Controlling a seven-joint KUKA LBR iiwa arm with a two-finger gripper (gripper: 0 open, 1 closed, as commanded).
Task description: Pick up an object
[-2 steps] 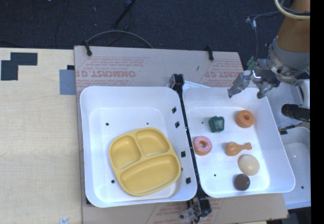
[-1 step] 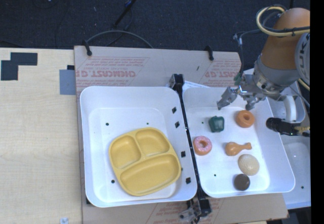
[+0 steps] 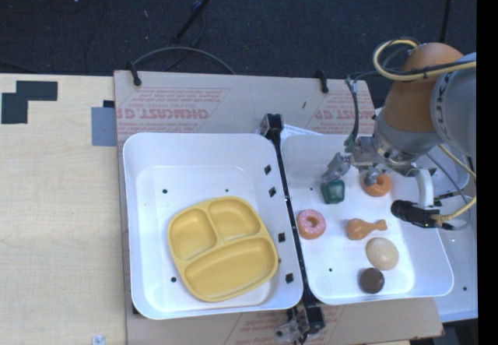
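Camera view from above shows two shallow white bins side by side: the left white bin (image 3: 148,180) bears a yellow three-compartment plastic tray (image 3: 224,247), and the right white bin (image 3: 436,273) bears the loose pieces the task could take. Those are a small dark green block (image 3: 334,192), an orange round toy piece (image 3: 377,184), a pink-frosted toy doughnut (image 3: 312,223), a tan toy drumstick (image 3: 365,228), a pale cream egg-shaped piece (image 3: 382,253) and a dark brown ball (image 3: 372,280).

The grey arm (image 3: 451,114) reaches in from the right, and its two-finger gripper (image 3: 356,168) hangs low over the bin's far part, between the green block and the orange piece, with the block just beside its left-hand metal finger (image 3: 338,165).

The chief risk is a miss. The gripper sits between two candidates rather than squarely over either, so closing here could catch nothing, or a finger could knock the block toward the divider. The orange piece lies partly under the wrist, and a descent might press on it.

The gripper's spread probably looks moderate, but the slant and the wrist's bulk hide it, so its opening cannot be told. Nothing is visibly held between the fingers.
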